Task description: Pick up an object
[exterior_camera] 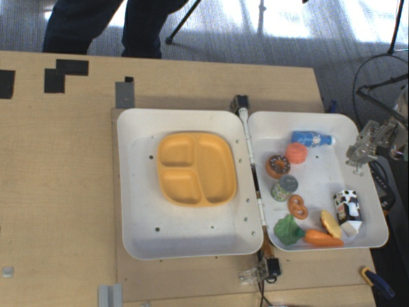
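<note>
Camera view: gripper [363, 147] sits at the far-right rim of the right bin [319, 120], just outside its edge, nothing between its fingers. Jaw state: cannot tell, the metal parts blur together.

Right bin contents, all loose on the floor:
- blue bottle [312, 139] lying flat, far side
- pink ball [296, 153] just near of it
- chocolate donut [278, 165] touching the ball's left
- grey-green can [284, 187] mid-bin
- pretzel [297, 206] just near of the can
- green leafy toy [289, 229] and carrot [323, 238] at the near edge
- yellow piece [330, 222] against the carrot
- black-and-white carton [348, 211] near-right corner

Left bin [140, 171] holds a yellow divided plate [195, 169], roughly centred.
</note>
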Robot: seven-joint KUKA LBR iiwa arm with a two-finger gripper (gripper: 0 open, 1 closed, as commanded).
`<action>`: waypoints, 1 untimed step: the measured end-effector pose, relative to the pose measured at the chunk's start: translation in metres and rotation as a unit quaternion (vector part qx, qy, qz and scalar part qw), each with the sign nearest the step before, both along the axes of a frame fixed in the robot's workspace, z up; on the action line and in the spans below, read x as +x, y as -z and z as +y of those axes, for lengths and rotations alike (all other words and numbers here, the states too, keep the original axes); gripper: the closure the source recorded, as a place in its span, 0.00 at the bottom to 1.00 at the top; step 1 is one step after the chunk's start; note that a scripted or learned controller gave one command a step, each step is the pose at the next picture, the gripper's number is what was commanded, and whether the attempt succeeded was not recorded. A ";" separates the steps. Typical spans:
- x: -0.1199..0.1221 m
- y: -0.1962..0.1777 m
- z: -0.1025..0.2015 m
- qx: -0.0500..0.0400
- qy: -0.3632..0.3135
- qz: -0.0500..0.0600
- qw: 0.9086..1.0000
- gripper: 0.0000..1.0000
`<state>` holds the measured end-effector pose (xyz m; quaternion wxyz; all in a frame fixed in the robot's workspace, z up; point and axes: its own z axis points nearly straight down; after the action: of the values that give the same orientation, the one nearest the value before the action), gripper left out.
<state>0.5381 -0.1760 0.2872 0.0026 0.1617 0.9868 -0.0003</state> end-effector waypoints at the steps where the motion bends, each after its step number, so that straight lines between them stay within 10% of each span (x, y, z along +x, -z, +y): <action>1: -0.032 0.041 -0.010 -0.001 -0.208 0.000 0.978 1.00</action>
<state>0.5063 -0.1860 0.2459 0.0026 -0.0467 0.9989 -0.0007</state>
